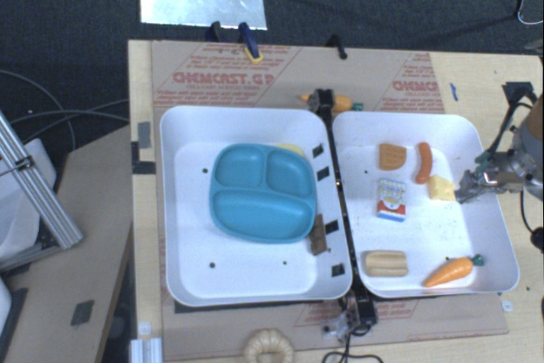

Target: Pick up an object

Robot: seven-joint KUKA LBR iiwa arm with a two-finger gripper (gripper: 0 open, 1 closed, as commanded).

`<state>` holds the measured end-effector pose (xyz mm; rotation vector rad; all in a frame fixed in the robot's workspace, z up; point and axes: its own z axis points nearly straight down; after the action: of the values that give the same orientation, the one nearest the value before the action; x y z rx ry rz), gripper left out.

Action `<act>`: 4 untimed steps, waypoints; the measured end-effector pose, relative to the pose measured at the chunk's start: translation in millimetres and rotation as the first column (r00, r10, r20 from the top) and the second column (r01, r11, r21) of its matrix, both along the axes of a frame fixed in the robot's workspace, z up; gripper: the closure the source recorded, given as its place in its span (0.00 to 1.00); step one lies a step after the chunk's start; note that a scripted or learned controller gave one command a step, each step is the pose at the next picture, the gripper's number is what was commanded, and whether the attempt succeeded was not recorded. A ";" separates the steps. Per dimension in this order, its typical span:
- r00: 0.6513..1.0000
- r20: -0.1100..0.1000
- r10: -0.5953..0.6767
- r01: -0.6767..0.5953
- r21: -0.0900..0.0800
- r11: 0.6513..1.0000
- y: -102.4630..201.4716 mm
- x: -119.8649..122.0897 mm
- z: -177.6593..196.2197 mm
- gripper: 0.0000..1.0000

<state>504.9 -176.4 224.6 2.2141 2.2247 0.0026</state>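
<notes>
Camera view shows the hand (470,188) at the right bin's (493,268) right rim beside the cheese (440,188), grip state unclear, nothing lifted yet.

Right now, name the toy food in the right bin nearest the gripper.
The yellow cheese wedge, just left of the gripper; the sausage, carrot and the rest lie farther away.

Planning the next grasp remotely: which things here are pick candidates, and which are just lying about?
Candidates, right bin: carrot, sausage, cheese wedge, small carton, bun, toast piece; gripper is nearest the cheese wedge.

Lying about: blue divided plate, left bin, blue clamp.
</notes>
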 end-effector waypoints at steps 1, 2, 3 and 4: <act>1.000 0.001 0.005 -0.005 0.002 1.000 54.2 7.8 8.2 1.00; 1.000 -0.002 0.005 -0.005 0.003 1.000 110.1 4.9 -3.8 1.00; 1.000 -0.002 0.005 -0.005 0.004 1.000 162.2 -6.2 2.3 1.00; 1.000 -0.002 0.007 -0.007 0.004 1.000 221.9 -6.2 9.2 1.00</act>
<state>498.7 45.5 233.8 2.2097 2.2350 0.0042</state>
